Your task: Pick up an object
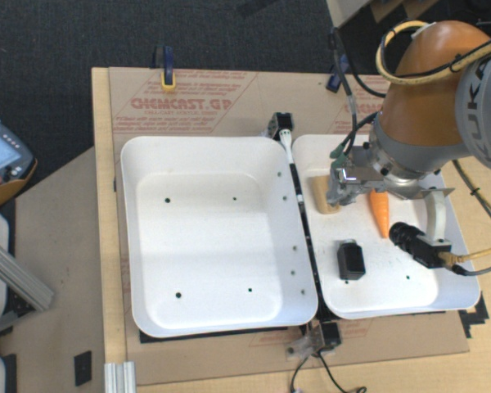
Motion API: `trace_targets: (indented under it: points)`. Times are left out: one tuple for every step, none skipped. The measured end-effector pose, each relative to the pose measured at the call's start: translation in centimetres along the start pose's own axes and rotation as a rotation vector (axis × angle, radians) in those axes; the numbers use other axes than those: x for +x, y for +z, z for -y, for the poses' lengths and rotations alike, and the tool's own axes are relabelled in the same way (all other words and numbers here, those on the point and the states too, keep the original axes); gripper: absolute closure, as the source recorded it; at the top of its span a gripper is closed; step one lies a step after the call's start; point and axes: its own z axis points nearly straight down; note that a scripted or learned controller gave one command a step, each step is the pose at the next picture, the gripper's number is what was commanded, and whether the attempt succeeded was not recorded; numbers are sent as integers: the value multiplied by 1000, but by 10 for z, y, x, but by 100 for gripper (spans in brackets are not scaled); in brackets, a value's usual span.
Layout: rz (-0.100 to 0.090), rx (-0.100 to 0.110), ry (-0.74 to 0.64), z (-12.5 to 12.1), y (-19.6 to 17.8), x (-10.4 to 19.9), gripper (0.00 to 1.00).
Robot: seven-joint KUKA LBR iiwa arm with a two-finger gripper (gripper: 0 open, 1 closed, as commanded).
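My gripper [344, 190] hangs over the back left part of the right bin [393, 291], under the grey and orange wrist. A tan wooden block [322, 196] lies just left of it, partly covered by the gripper. An orange carrot-shaped piece [380, 212] lies just to the gripper's right, its top end hidden by the wrist. A small black block [351, 261] rests nearer the front of the same bin, apart from the gripper.
The left bin [204, 244] sits beside the right one, sharing a dark divider edge [301, 219]. Both stand on a brown board [188, 97] with a blue clamp [168, 65] at the back.
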Motion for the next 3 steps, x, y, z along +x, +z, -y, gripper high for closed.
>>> trace_targets:
  points:
    - [2, -8, 3, -15, -102, 15, 100]
    - [2, 15, 10, 16, -17, 9, 100]
    - [1, -1, 3, 16, -78, 42, 100]
